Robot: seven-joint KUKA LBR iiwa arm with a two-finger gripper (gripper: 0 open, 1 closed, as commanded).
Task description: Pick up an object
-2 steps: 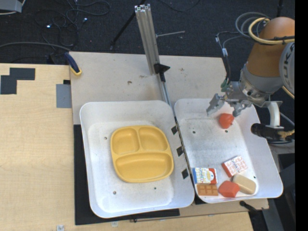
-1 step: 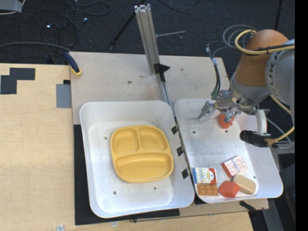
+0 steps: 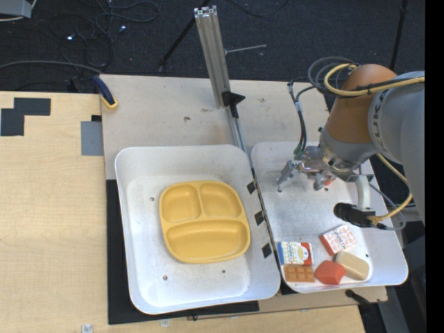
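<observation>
My gripper (image 3: pixel 303 177) hangs over the upper part of the right bin (image 3: pixel 305 217), its fingers spread open with nothing between them. Several small items lie clustered at that bin's near right corner: a small picture carton (image 3: pixel 295 252), a brown waffle piece (image 3: pixel 300 274), a red block (image 3: pixel 330 272), a tan loaf-shaped piece (image 3: pixel 353 265) and a red-and-white carton (image 3: pixel 339 239). All of them sit well below and to the right of the gripper, apart from it.
A yellow divided plate (image 3: pixel 205 220) lies in the middle of the left bin (image 3: pixel 139 186). A metal post (image 3: pixel 215 54) rises behind the bins. The arm's cables and a black fitting (image 3: pixel 354 215) hang over the right bin's right side.
</observation>
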